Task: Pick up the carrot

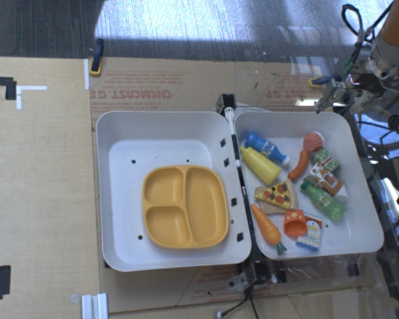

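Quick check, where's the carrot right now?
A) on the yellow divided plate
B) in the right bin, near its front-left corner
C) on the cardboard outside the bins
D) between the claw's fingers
B: the carrot lies in the right bin toward its front-left corner, just below the pizza slice, while the yellow plate sits in the left bin.

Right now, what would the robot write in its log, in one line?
task: pick up carrot | carrot: right bin, near front edge, not held | gripper: above bin's far rim
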{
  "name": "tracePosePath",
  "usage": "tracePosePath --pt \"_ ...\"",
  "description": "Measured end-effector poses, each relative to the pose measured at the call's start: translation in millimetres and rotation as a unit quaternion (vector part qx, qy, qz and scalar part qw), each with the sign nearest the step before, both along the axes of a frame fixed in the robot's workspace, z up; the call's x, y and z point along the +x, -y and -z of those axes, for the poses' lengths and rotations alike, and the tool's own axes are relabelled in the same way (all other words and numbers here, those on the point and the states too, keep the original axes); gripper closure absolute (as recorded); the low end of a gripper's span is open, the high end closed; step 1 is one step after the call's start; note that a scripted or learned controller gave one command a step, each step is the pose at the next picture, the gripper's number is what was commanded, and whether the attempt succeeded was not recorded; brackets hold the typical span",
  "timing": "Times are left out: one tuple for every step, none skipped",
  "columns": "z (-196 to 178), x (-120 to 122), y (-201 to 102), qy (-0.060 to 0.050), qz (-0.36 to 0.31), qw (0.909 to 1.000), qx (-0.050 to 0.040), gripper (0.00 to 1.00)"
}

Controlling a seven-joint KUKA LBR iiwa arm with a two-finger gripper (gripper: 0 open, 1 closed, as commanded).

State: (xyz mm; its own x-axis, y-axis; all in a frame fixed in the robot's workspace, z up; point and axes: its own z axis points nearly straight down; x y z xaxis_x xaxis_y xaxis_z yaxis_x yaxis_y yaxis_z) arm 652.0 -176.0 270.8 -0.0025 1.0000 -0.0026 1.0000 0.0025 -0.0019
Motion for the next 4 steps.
tracePosePath --pt "-143.8 7.8 47.2 0.002 -0.156 0.9878 -0.0020 0.00" --pt "24.0 -20.1 -3.6 0.000 -0.239 0.9709 0.0004 0.00" --pt "-26.9 -8.0 -40.6 0.002 -0.307 0.9518 -0.0013 0.00" --pt "-36.0 -6.8 -39.2 0.004 -0.306 0.9519 -0.0039 1.00"
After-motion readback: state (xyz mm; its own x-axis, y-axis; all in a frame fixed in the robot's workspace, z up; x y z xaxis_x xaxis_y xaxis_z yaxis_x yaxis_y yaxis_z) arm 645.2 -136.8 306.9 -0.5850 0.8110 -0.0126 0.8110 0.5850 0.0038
